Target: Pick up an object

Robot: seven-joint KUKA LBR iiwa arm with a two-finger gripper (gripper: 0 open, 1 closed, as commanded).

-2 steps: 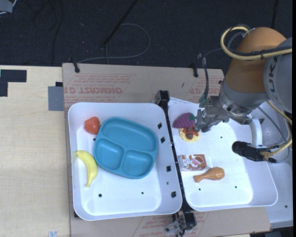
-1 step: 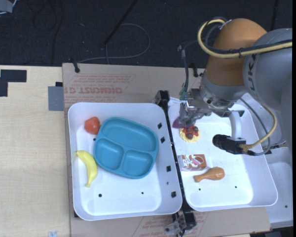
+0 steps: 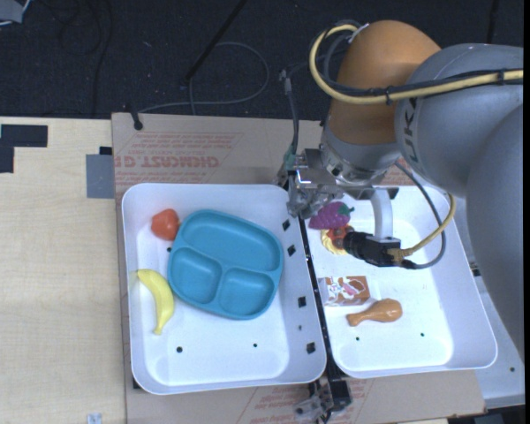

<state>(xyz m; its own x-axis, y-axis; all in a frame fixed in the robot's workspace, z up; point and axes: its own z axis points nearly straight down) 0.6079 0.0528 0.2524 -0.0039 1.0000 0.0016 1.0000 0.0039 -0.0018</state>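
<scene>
My gripper (image 3: 321,198) hangs over the far left corner of the right bin (image 3: 459,347), under the grey arm with its orange band. Directly below it, touching or nearly touching it, is a purple grape-like toy (image 3: 330,214). A small yellow piece (image 3: 335,240) lies just in front of the purple toy. Further forward in the same bin are a printed snack packet (image 3: 345,290) and a brown drumstick (image 3: 376,312). The arm's body hides the bin's far right part.
The left bin (image 3: 212,365) holds a blue divided plate (image 3: 226,264), a red-orange tomato (image 3: 165,224) at its far left and a yellow banana (image 3: 158,298) by its left wall. A black cable plug (image 3: 371,248) hangs beside the gripper. The divider between the bins runs just left of the gripper.
</scene>
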